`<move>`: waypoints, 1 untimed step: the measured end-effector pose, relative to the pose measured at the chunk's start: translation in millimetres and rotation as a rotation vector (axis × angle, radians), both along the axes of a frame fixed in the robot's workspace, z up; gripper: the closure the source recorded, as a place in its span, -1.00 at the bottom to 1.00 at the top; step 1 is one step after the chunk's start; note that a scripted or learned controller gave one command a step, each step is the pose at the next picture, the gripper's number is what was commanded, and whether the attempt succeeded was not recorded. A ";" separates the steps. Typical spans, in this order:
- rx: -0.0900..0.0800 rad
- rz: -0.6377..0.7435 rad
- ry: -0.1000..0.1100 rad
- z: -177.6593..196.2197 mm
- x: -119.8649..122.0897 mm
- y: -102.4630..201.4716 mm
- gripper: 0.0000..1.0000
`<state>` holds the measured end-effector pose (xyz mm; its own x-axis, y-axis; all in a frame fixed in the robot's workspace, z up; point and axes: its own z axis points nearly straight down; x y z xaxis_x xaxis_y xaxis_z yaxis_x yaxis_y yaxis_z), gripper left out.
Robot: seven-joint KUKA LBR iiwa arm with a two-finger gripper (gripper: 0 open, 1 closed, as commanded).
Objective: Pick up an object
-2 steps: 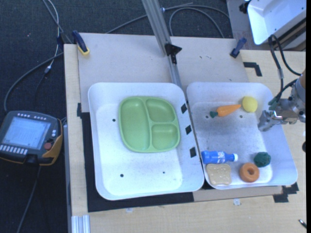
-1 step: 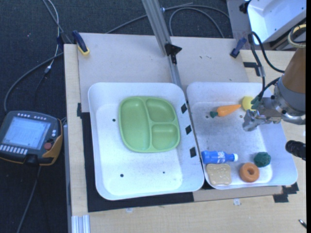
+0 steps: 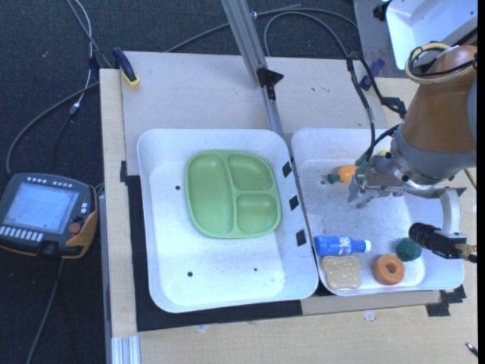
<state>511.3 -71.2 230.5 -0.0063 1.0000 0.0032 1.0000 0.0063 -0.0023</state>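
— Pincer (image 3: 362,196) is hovering in the right bin (image 3: 333,146), beside the small orange piece (image 3: 346,174); whether it's gripping, I cannot tell.
— Looks light and smooth; squeezing its middle seems safest.

Fixed overhead slant onto both bins (image 3: 227,298)

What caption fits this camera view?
Robot tool hovers over the right bin near an orange toy; green tray sits in the left bin.

A robotics lab: teach pendant (image 3: 45,214), cables (image 3: 68,21), bench (image 3: 197,89) with bins (image 3: 163,279).
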 end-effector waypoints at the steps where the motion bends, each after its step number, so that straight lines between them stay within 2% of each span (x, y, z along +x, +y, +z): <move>1: 0.000 0.001 0.000 -9.5 -0.3 59.9 1.00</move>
